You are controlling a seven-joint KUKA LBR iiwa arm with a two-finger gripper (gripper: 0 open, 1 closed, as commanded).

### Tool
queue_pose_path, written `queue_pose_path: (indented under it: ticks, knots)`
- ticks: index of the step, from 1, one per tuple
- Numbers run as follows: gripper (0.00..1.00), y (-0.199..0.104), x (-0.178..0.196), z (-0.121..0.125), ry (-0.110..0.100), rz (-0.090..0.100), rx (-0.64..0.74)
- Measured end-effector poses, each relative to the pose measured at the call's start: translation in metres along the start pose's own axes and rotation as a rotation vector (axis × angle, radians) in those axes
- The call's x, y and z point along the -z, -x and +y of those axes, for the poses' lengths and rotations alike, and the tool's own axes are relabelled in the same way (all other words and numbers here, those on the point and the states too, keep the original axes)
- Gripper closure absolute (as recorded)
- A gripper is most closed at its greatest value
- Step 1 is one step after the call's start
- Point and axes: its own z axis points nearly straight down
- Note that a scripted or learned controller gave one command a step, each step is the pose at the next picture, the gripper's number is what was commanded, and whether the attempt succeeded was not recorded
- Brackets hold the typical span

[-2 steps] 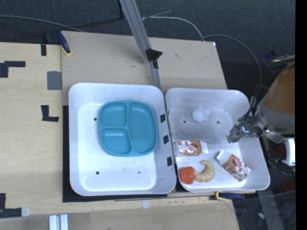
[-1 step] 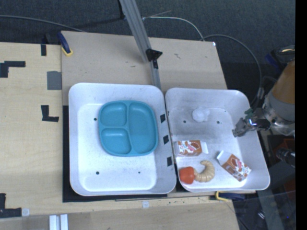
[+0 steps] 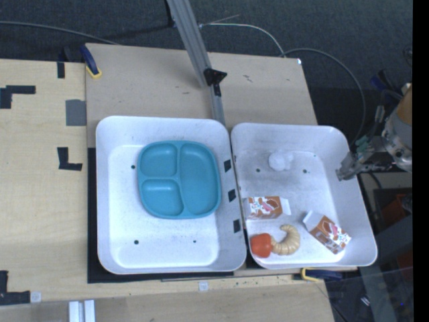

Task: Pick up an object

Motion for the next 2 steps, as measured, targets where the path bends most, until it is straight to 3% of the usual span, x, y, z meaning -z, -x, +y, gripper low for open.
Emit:
queue_pose_path:
  ticks: [2]
  knots:
    - [1.0,-0.109,-0.014,0.023,-0.005,0.004,0.006]
